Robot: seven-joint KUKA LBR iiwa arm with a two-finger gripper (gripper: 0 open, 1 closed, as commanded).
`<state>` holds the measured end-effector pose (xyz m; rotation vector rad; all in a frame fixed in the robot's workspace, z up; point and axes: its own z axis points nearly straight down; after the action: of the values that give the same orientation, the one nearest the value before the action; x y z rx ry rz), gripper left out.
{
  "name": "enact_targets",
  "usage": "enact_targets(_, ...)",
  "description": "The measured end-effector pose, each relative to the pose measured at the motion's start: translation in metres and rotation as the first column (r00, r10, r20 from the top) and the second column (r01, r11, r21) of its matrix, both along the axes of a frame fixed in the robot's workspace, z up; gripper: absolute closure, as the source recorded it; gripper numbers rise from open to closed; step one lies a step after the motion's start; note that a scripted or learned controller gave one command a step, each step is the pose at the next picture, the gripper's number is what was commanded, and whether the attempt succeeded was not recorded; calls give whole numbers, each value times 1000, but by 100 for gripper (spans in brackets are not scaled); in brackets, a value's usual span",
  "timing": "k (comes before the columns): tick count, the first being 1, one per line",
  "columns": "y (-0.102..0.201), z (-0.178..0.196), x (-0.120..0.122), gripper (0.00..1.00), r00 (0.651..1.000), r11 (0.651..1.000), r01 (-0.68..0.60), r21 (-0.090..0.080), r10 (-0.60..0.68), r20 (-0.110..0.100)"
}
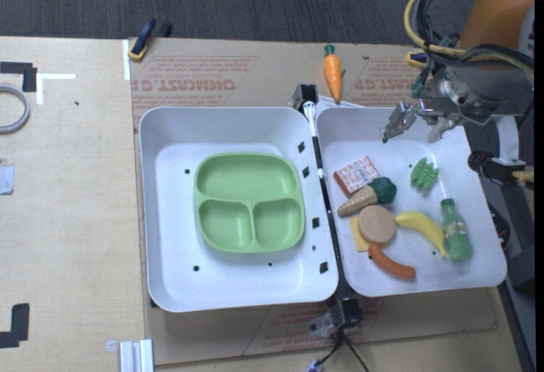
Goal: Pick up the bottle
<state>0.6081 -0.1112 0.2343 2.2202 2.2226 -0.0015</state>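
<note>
A small green bottle (455,231) lies near the right wall of the right bin (476,277), just right of a yellow banana (422,228). My gripper (418,124) hangs over the bin's far end, well above and to the left of the bottle in the view. Its two fingers stand apart, open, with nothing between them.
The right bin also holds a green leafy piece (424,174), a red-and-white box (355,174), an ice cream cone toy (365,197), a round cookie (376,224) and a sausage (393,263). The left bin (170,277) carries a green divided tray (251,202). A carrot (332,71) lies behind the bins.
</note>
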Motion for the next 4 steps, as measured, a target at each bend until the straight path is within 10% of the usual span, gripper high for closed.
enact_targets(1,-39,-142,-27,0,974,974,-227,0,227,1)
enact_targets(2,-40,-132,-27,100,974,974,-225,-2,225,2)
enact_targets(3,80,-42,-57,100,906,906,-424,0,424,1)
enact_targets(4,180,-42,-66,100,881,881,-474,0,474,0)
